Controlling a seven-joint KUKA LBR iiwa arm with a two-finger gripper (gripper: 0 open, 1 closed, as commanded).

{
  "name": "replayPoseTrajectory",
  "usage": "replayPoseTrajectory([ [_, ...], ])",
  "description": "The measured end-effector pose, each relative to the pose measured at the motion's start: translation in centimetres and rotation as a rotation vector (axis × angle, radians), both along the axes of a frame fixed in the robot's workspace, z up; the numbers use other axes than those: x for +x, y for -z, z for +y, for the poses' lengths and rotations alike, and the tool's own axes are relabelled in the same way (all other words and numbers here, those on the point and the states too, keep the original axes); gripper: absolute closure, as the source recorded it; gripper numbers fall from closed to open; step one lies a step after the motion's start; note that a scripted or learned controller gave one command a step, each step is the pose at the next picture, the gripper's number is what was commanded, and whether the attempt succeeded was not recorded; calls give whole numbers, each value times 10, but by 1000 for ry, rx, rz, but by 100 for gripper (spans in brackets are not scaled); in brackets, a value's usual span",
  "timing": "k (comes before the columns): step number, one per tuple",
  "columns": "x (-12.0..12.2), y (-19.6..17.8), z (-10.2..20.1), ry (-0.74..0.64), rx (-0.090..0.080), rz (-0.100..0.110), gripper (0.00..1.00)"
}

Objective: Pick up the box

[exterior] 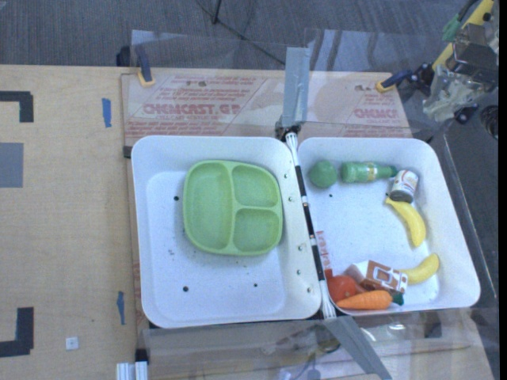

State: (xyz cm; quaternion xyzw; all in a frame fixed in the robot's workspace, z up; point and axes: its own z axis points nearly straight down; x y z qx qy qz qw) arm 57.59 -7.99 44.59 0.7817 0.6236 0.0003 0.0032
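Nearest, a carrot [366, 300] lies in the right bin [455, 212]; touching it behind sits the box [383, 275], orange-and-white, label unreadable. Farther back, cardboard [198, 105] reads roughly "CHUNCAST". Gripper [467, 34]: its grip state cannot be told.

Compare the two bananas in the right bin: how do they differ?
The upper banana lies near the bin's middle right, running mostly up-down in the view; the lower banana lies nearer the front corner, angled more sideways. The upper one lies apart from other items; the lower one sits right by the box. Both are yellow and curved.
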Motion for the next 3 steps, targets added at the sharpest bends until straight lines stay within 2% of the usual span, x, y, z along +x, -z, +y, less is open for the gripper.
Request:
replayPoseTrajectory([
  [2, 2, -21, 3, -8, -6, -7, 100],
  [3, 12, 11, 1, -84, 4, 7, 100],
])
